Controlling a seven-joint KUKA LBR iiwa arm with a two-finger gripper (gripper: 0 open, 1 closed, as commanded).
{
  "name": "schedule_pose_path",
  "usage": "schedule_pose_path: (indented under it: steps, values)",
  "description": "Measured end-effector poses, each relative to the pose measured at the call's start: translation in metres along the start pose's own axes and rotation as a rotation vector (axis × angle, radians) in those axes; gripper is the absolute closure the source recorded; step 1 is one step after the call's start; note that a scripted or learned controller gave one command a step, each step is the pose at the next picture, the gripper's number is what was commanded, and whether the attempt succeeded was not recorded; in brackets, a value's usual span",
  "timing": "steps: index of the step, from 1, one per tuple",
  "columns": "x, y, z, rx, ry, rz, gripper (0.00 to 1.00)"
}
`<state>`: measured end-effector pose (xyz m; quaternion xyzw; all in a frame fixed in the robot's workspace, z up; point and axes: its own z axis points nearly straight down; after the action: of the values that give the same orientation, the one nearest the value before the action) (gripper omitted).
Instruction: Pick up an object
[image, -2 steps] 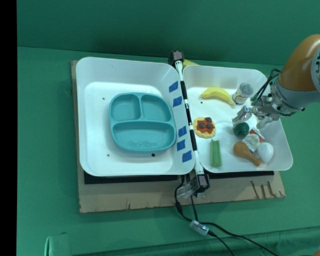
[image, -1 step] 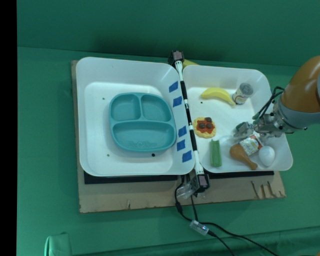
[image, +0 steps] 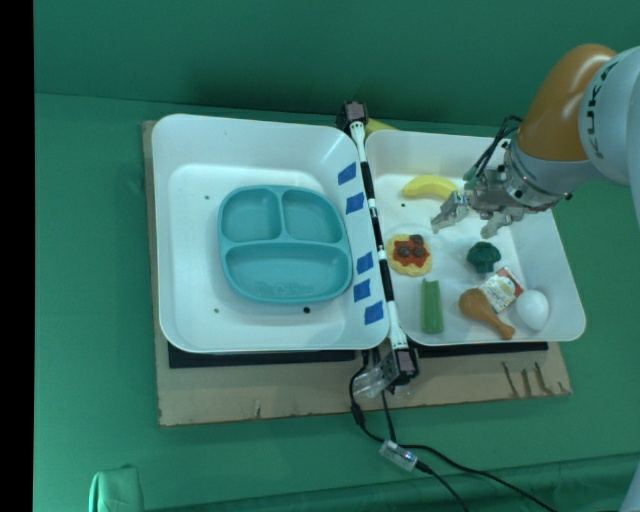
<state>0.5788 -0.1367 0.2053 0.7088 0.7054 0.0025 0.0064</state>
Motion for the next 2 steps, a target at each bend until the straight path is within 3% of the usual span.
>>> schedule_pose_path:
  steps: [1, 2]
  values:
    - [-0.043, -0.059, 0.016, -0.010, -0.005, 0.003, 0.00]
    - [-0.047, -0.056, 0.002, -0.024, -0.013, 0.011, 1.00]
